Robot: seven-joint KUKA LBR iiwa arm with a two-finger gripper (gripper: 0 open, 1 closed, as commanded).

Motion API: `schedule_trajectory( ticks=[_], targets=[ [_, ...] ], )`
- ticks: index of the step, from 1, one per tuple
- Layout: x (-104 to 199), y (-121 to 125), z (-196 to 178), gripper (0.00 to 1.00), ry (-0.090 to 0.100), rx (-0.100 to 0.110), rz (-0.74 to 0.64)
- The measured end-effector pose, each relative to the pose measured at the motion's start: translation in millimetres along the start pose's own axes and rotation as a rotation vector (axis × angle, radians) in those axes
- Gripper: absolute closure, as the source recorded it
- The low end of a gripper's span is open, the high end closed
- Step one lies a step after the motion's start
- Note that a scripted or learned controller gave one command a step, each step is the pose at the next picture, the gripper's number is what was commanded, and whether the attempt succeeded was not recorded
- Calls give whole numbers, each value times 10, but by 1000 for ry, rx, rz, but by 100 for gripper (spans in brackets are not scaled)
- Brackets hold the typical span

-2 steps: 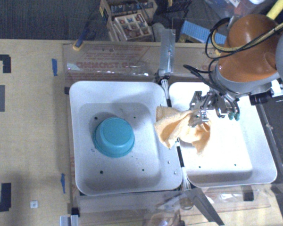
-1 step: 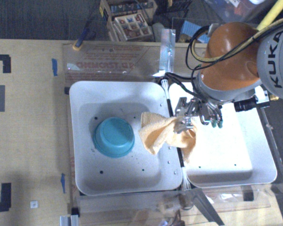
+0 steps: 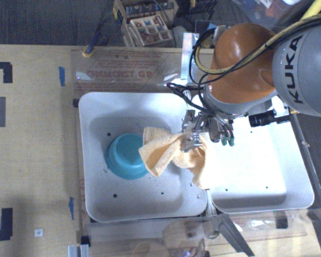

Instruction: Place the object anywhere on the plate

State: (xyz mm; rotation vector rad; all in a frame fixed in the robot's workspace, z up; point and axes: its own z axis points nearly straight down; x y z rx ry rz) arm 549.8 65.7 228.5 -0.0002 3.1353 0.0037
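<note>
You see the grey arm with its orange band [image 3: 241, 63] reaching in from the right side of the camera view and ending above the divide between the two shallow white bins. The end effector [image 3: 199, 136] points down over the right edge of the left white bin [image 3: 96, 197]. A fold of the pale yellow woven cloth [image 3: 171, 153] sits between its fingers, so the end effector is clamped on the cloth.

Note the cloth's position. Its upper part is bunched at the fingers. From there one portion spreads leftward and downward into the left bin, and its left edge overlaps the right rim of the blue round plastic plate [image 3: 125, 155]. Another portion hangs down to the right, draped across the shared rim between the bins, with its lower tip near the corner of the right white bin [image 3: 289, 197].

The blue plate rests on the floor of the left bin, left of centre. You cannot tell from this angle whether the cloth's left edge rests on the plate or hangs just above it.

Both bins sit side by side on the light wooden surface [image 3: 32, 143], which carries black tape marks and short blue tape strips at the left.
</note>
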Motion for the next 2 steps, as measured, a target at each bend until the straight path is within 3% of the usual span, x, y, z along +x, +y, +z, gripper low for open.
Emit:
schedule_trajectory(
  ticks=[1,2],
  targets=[
    [191,483,27,100,5,1,-1],
    [189,482,24,0,5,1,-1]
  ],
)
